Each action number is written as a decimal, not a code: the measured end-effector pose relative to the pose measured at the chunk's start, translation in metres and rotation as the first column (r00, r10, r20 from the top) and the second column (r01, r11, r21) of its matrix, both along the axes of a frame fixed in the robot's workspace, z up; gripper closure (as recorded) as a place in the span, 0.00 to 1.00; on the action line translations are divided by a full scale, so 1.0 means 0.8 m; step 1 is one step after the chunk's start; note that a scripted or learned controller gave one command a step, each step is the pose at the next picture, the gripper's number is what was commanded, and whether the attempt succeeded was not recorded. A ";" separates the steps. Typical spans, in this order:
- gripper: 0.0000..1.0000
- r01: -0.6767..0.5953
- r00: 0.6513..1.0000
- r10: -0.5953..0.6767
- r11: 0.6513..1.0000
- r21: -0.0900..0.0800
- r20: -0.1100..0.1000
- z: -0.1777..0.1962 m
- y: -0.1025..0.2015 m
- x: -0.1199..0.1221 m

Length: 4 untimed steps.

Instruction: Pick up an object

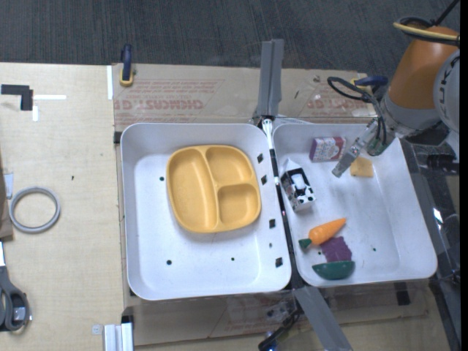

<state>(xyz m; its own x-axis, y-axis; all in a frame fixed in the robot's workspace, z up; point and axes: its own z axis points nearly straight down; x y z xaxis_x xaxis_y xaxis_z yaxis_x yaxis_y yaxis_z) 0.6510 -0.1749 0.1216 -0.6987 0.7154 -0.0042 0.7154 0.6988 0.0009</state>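
My gripper [342, 168] hangs over the back part of the right bin [409, 218], slanting down and to the left from the orange-banded wrist. A small yellow wedge [363, 169] lies just to its right, touching or nearly touching it. A purple can [325, 148] lies on its side just behind and to the left of the tip. Further forward are a black-and-white block [297, 189], a toy carrot [326, 230], a purple lump [336, 248] and a dark green piece [333, 270]. Nothing is visibly held.
The left bin [146, 254] holds a yellow divided plate [214, 187]. A grey divider bar [270, 79] runs back between the bins. On the bench at left lie a grey ring [32, 209] and scissors [13, 307].
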 end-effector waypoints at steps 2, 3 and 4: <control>1.00 0.396 0.918 -0.396 0.918 0.000 0.001 -0.023 -0.054 -0.018; 0.00 0.396 0.918 -0.396 0.918 0.000 0.000 -0.024 -0.054 -0.018; 0.00 0.484 0.875 -0.484 0.875 0.001 0.000 0.016 -0.059 0.004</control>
<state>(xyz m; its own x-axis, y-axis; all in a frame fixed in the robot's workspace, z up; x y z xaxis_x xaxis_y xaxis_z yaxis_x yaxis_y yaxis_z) 0.6543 -0.2224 0.1343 -0.2650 0.9642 -0.0035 0.9642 0.2651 0.0022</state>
